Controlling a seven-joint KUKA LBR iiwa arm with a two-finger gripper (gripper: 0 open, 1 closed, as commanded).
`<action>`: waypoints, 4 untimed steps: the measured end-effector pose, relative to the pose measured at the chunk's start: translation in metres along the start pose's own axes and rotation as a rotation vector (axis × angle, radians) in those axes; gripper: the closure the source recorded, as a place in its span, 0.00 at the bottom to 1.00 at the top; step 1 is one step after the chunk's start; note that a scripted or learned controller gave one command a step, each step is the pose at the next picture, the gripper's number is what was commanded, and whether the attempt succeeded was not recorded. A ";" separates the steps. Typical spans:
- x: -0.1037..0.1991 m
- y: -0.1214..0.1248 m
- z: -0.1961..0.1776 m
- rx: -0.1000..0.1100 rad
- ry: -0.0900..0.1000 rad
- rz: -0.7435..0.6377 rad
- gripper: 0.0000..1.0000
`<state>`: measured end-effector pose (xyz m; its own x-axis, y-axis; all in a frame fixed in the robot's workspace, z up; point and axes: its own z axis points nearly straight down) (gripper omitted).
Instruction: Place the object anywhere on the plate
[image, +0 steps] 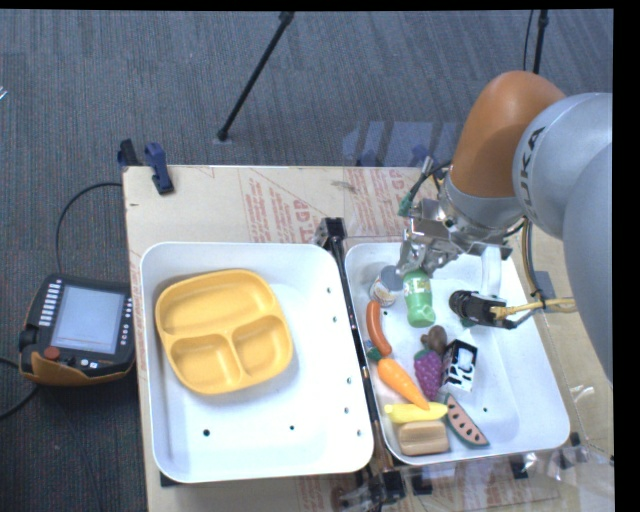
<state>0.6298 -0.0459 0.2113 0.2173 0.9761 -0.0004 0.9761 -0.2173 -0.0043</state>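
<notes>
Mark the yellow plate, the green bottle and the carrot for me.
yellow plate (176, 303): camera view, bare floor of its top compartment.
green bottle (418, 300): camera view, middle of its body.
carrot (400, 380): camera view, middle of the orange root.

The yellow plate (222, 330) looks like smooth moulded plastic with a soft sheen along its raised dividers. Both white bins (180, 440) appear to be glossy hard plastic, lightly reflecting at the rims. The table (250, 200) top is pale board, matt, printed with faint red lettering. The arm (560, 150) has a smooth satin grey shell and a glossy orange band. The toy foods, such as the carrot (402, 381) and green bottle (418, 300), look like smooth plastic. The floor (100, 90) is dark, rough-textured carpet.
</notes>
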 end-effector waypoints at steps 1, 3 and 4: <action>0.055 0.001 0.027 0.005 0.002 0.049 1.00; 0.190 -0.061 -0.033 -0.003 0.005 0.012 1.00; 0.187 -0.061 -0.029 0.002 -0.001 0.015 0.00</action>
<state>0.6110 0.1500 0.2410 0.2319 0.9727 -0.0011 0.9727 -0.2319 -0.0064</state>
